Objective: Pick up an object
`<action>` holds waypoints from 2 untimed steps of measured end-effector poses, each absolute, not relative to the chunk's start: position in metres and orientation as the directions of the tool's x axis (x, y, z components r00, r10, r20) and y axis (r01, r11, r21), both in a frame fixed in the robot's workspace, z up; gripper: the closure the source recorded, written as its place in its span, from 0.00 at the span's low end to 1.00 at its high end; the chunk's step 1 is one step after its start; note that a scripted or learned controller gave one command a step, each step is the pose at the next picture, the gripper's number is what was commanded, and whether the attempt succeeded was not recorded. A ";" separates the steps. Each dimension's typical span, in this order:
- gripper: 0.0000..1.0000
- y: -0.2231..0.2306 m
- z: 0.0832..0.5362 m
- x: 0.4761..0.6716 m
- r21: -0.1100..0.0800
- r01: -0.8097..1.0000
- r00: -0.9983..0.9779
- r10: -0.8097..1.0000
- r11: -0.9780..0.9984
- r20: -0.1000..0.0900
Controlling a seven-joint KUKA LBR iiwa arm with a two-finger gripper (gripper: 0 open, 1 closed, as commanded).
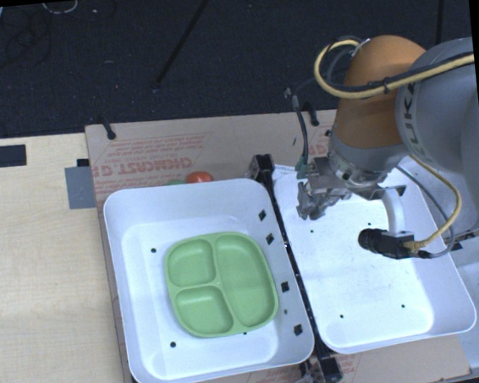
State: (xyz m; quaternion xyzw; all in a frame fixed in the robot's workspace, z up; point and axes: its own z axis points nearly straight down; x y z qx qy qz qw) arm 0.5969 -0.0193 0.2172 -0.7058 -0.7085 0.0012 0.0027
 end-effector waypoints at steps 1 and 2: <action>1.00 0.029 0.214 0.589 -0.005 1.000 -0.004 1.000 0.004 0.002; 1.00 0.072 0.212 0.578 -0.006 1.000 -0.004 1.000 0.004 0.002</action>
